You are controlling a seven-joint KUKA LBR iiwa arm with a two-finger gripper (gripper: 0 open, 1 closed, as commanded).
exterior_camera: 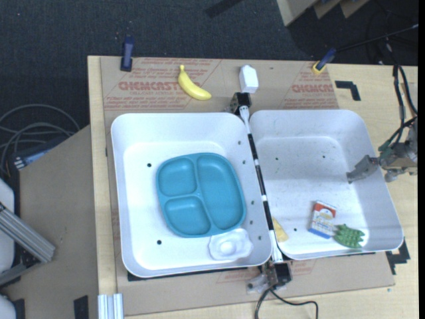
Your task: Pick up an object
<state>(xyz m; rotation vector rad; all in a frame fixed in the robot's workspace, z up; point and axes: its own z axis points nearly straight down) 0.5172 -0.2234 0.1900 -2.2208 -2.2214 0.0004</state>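
Though I cannot tell how the jaws (pixel 362 168) stand, the small box (pixel 323 219) near the right bin's (pixel 299 121) front edge looks light, stiff; grasp its long sides.

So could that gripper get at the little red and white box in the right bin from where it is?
Probably yes. The gripper sits at the right bin's right edge, and the small box lies just below it on open floor. The green toy beside the box might crowd a grasp.

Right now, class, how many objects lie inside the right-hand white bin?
3: a small red-and-white box, a green leafy toy beside it near the front corner, and a small yellow piece by the divider.
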